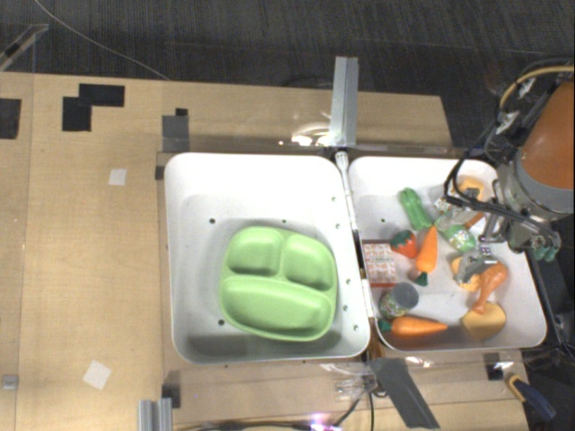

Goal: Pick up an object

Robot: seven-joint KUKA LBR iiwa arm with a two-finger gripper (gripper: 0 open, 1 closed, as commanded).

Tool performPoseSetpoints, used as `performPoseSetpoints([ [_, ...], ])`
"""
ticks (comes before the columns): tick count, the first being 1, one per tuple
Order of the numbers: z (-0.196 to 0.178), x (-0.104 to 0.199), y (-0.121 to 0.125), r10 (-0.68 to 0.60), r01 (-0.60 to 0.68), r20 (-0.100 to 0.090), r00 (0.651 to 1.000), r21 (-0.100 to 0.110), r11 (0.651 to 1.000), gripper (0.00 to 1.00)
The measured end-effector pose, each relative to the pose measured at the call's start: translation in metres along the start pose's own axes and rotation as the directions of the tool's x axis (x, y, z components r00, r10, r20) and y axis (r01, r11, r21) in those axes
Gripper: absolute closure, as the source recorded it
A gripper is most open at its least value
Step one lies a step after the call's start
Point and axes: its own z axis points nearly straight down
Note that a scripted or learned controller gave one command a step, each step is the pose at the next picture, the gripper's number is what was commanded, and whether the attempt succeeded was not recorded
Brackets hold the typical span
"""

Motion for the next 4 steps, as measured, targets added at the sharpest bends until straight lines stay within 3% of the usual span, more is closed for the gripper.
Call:
performPoseSetpoints([
  [1, 0.144, -0.043, 0.004, -0.179, 0.179, 0.001, 0.984, 0.0, 0.984, 0.0],
  [2, 0.149, -0.006, -0.011, -0.158, 0.158, 0.009, 0.987, 0.002, 0.988, 0.0],
  [3, 0.135, -0.012, -0.009, -0.166, 0.166, 0.027, 0.986, 0.008, 0.986, 1.0],
  [4, 0.135, -0.011, -0.009, -0.166, 0.166, 0.026, 0.986, 0.008, 0.986, 0.0],
])
